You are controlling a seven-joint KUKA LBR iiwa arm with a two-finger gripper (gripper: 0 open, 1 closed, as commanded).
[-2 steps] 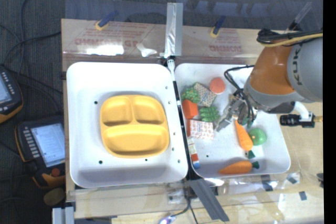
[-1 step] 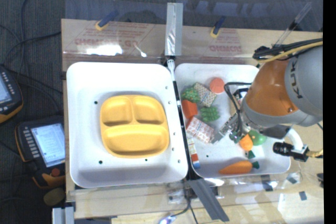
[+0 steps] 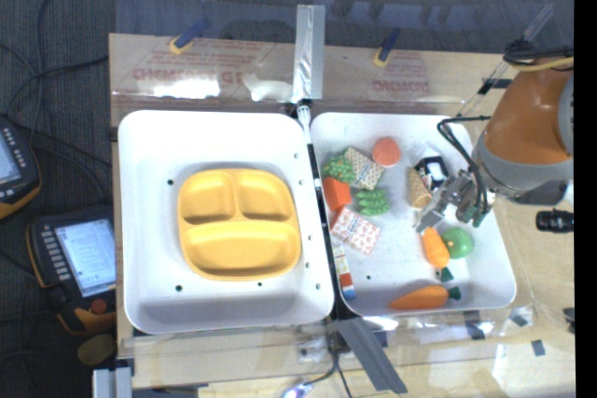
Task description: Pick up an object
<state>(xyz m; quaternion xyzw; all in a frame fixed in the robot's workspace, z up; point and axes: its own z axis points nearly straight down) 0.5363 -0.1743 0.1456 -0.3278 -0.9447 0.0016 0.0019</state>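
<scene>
Camera view: pincer [image 3: 455, 203] hangs over the right half of the right shallow white bin [image 3: 505, 280], arm coming in from the right. I can't tell whether the pincer is spread or pressed together; too small and cluttered at the tip. I see nothing clearly gripped in it.

Nearest candidates for the pick:
- short orange carrot-shaped toy with a green end [image 3: 434, 248], just below the pincer in view, near but apart from it
- round green toy [image 3: 460, 243], touching or just beside that short carrot, on its right
- small tan piece [image 3: 419, 188], just left of the pincer; I can't tell whether they touch

Other stuff in the same bin:
- long orange toy carrot [image 3: 419, 297], lying along the near wall
- orange ball [image 3: 386, 150], toward the far wall
- green-and-white patterned packet [image 3: 360, 168]
- bumpy green toy [image 3: 371, 200]
- orange block [image 3: 336, 193], against the left wall
- pink-and-white checkered packet [image 3: 356, 230]

These last four cluster in the left half, well clear of the pincer.

Left shallow white bin [image 3: 149, 200] holds a yellow divided plastic tray [image 3: 241, 221]. Both bins sit side by side on the worktop [image 3: 135, 61].
</scene>
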